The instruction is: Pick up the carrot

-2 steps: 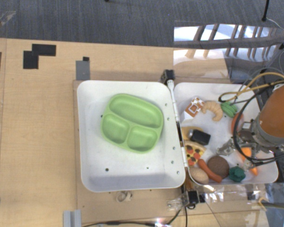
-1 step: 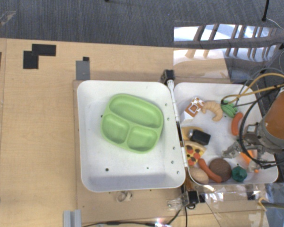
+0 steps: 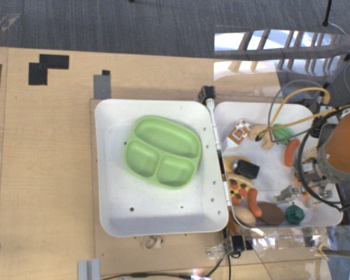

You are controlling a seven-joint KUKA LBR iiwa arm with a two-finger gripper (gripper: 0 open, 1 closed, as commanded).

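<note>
Since the carrot point(image 3: 289, 152) lies in the right bin point(image 3: 262, 111), an orange-red stick just below its green leafy top point(image 3: 282, 134), I judge it a light, stiff, smooth toy, best pinched across its narrow middle. My tool point(image 3: 293, 193) sits low among cables nearby; I cannot tell its state.

two shallow white bins point(image 3: 157, 220) | one green three-part plastic plate point(image 3: 162, 150) | one orange carrot point(image 3: 290, 152) | one red sausage point(image 3: 252, 199)
</note>
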